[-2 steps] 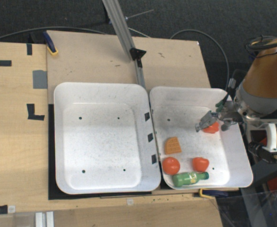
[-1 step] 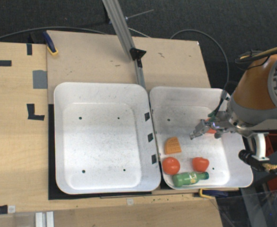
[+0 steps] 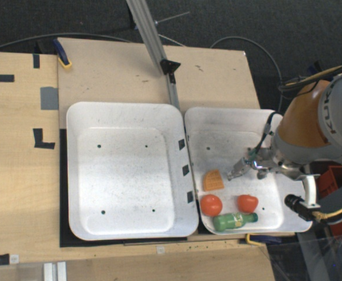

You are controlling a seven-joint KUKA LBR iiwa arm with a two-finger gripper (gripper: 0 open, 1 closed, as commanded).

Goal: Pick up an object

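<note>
Start at the near edge of the right bin (image 3: pixel 229 122), at about six o'clock in it: a green bottle (image 3: pixel 235 220) lies on its side along the front wall, which is probably what stops it rolling. Just behind it sit two red tomatoes, one at seven o'clock (image 3: pixel 211 205) and one nearer the middle of the front row (image 3: pixel 248 203), apart from each other and close to the bottle, the left one perhaps touching it. Behind the left tomato an orange wedge (image 3: pixel 213 181) (bread or cheese, too small to tell) rests flat on the bin floor.

Look next at the gripper (image 3: pixel 239 170), just to the wedge's two o'clock. It hangs low over the bin's centre with nothing between its fingers; whether they stand apart or together you cannot tell, since the tips blur into metal glare. Its position suggests it is lined up for the wedge or the right tomato, so you should judge the pick as not yet made.

Farther off, at nine o'clock, the left bin (image 3: pixel 124 168) shows a speckled floor, and behind both bins a grey slanted pole (image 3: pixel 150 28) rises from the bench (image 3: pixel 112 69).
</note>
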